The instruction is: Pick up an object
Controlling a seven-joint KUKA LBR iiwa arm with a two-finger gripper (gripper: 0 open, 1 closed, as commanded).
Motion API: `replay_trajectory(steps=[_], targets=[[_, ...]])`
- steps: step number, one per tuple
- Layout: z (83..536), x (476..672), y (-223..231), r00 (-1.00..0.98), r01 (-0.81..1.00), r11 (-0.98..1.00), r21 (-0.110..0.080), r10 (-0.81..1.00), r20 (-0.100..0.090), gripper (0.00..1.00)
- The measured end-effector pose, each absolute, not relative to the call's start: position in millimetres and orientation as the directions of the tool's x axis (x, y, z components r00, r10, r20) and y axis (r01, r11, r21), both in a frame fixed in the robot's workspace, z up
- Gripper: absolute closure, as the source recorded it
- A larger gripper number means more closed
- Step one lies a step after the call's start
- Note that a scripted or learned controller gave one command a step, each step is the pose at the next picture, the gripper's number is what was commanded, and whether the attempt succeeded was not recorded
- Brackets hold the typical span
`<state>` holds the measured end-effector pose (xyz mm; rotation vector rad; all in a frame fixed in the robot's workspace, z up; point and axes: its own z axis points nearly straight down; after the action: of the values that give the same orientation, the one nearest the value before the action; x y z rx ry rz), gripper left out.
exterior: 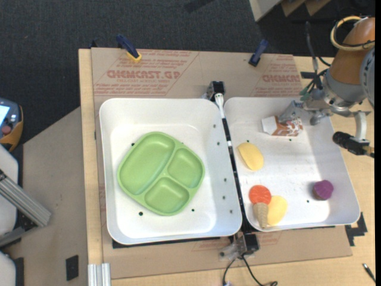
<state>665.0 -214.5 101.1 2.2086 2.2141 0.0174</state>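
Reaching in from the right, the grey arm [351, 70] with its orange band is being held over the far right corner of the right bin [333, 159]. The gripper [296, 113] is being lowered over a small white-and-red packet [280, 126] lying near the bin's far wall; the packet is seen just below the gripper's tip, but whether it is being touched cannot be told. How far the jaws are parted, and whether anything is being gripped, cannot be told from this slant.

Other items are being noted in the same bin: a yellow oblong piece [251, 157] near the left wall, a purple ball [323, 189] toward the right side, and at the near edge an orange round piece [259, 194] touching a tan cone [262, 214] and a yellow lump [277, 210].

In the left bin [119, 118], a green divided plate [161, 173] with three compartments is lying flat near the middle. Both bins are resting on a brown cardboard sheet [178, 67], which is being held by blue clamps [128, 47] at the far edge.
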Motion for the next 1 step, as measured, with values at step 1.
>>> replay_trajectory(steps=[1], targets=[[101.2, 670.3, -219.7, -0.004, 1.0, 0.004, 0.003, 1.0, 0.009, 0.0]])
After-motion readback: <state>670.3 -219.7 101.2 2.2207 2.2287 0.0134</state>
